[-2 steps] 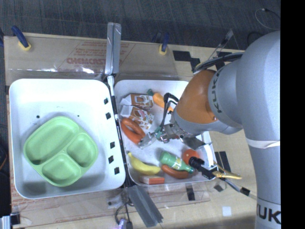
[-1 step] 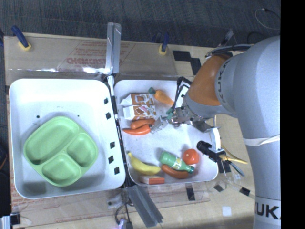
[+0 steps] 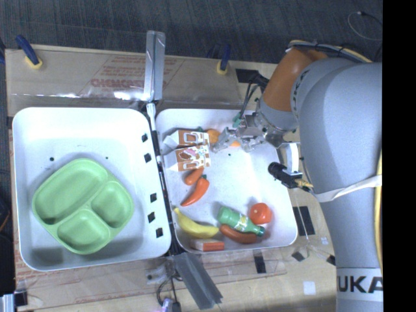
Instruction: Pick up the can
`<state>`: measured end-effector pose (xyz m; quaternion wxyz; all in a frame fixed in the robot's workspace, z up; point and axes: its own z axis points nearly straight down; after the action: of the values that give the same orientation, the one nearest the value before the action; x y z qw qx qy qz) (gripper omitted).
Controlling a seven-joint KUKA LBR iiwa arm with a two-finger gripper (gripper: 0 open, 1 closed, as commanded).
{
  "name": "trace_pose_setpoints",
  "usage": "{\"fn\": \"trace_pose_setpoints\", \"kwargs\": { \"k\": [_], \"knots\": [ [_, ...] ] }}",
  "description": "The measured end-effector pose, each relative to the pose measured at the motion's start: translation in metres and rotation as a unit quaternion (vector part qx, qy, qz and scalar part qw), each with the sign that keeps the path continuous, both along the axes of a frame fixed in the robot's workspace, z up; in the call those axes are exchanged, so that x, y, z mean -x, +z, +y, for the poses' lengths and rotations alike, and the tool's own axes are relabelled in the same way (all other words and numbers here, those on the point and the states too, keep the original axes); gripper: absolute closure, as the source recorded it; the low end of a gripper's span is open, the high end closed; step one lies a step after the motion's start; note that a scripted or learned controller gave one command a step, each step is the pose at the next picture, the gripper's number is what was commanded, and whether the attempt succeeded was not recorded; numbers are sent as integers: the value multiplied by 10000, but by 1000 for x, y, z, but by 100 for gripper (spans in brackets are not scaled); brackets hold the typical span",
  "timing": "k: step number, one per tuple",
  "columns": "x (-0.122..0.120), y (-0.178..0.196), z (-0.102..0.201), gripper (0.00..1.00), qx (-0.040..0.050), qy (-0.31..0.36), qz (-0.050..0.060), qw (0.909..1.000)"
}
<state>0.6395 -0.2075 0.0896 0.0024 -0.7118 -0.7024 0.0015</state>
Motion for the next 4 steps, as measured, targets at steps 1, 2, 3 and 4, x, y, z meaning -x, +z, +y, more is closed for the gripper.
{"fn": "trace_pose_setpoints", "kwargs": {
  "k": [1,2,3,4],
  "knots": [
    [81,14,9,0,-1,-161,8,9999],
    [-8,44,1,0,7,-921,-1,9957],
    [-16,46,30,0,-7,789,11,9969],
    [23,0,22,0,4,112,0,9999]
  ]
}}
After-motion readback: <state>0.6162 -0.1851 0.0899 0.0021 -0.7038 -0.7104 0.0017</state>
